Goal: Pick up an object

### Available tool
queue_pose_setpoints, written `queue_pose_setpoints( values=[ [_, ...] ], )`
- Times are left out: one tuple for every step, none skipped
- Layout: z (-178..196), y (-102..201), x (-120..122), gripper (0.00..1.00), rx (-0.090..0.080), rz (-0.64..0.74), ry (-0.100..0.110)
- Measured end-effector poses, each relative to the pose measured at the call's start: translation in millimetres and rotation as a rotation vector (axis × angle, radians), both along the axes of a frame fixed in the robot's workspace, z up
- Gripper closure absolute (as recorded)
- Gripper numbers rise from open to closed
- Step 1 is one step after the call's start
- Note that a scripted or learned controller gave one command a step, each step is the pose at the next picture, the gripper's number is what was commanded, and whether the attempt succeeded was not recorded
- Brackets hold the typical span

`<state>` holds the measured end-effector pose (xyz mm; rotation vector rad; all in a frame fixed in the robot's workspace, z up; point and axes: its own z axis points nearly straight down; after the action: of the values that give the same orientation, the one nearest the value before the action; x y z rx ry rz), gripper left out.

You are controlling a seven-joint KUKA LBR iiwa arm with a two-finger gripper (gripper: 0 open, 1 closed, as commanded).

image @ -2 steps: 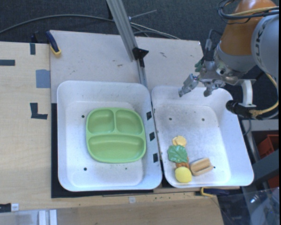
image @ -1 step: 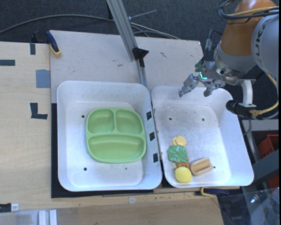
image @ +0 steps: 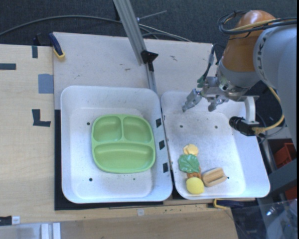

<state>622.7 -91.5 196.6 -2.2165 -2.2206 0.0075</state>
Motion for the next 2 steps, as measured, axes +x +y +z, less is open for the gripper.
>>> queue_pose_setpoints(
  values=[
    [-55.4,2.6,8.4,0.0,0.0,0.001,0.001],
    [-109.1,3.2,7.2,0.0,-0.001,0.001,-0.002]
  ],
)
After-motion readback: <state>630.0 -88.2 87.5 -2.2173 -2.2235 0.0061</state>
